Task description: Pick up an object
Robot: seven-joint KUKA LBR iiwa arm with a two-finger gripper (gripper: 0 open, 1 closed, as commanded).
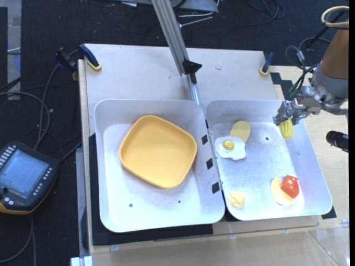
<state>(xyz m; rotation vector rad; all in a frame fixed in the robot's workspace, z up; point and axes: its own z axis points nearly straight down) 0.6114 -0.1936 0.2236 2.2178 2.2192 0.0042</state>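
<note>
My gripper [287,118] hangs above the right bin's [310,165] far edge, fingers closed on a small yellow object [286,129]. Judged step: lift under way; next, raise clear. Fried egg [230,147], yellow slice [241,129] and red piece [290,185] lie apart, unobstructing.

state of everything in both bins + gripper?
plate: flat, upright, in left bin
fried egg: flat in right bin
yellow disc: flat, touching the egg
cheese bit: near front wall
red piece: on a pale slice
gripper: over right bin, yellow piece at its tip
</note>
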